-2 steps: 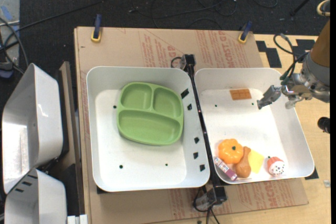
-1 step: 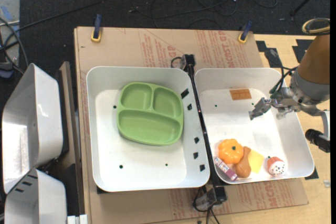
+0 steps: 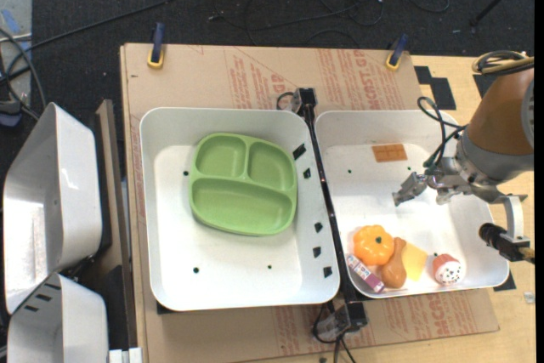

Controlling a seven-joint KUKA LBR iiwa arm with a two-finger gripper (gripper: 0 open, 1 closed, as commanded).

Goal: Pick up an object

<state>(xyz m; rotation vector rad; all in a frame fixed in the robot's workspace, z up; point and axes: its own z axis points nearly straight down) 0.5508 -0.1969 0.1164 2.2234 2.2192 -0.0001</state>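
My gripper (image 3: 422, 193) hangs over the middle of the right bin (image 3: 357, 125), its two dark fingers spread open with nothing between them. Several small objects cluster at that bin's near edge, below the gripper and apart from it: an orange pumpkin-like toy (image 3: 374, 243), a brown-orange sausage shape (image 3: 394, 270), a yellow piece (image 3: 415, 260), a white and red dotted ball (image 3: 448, 269) and a small purple tube (image 3: 364, 271). A flat orange card (image 3: 389, 152) lies near the bin's far side.
A green divided plate (image 3: 245, 184) lies in the left bin (image 3: 155, 208). A black divider (image 3: 321, 191) runs between the bins. The arm's grey body with its orange band (image 3: 503, 119) comes in from the right. White tubs (image 3: 53, 183) stand off the bench at the left.
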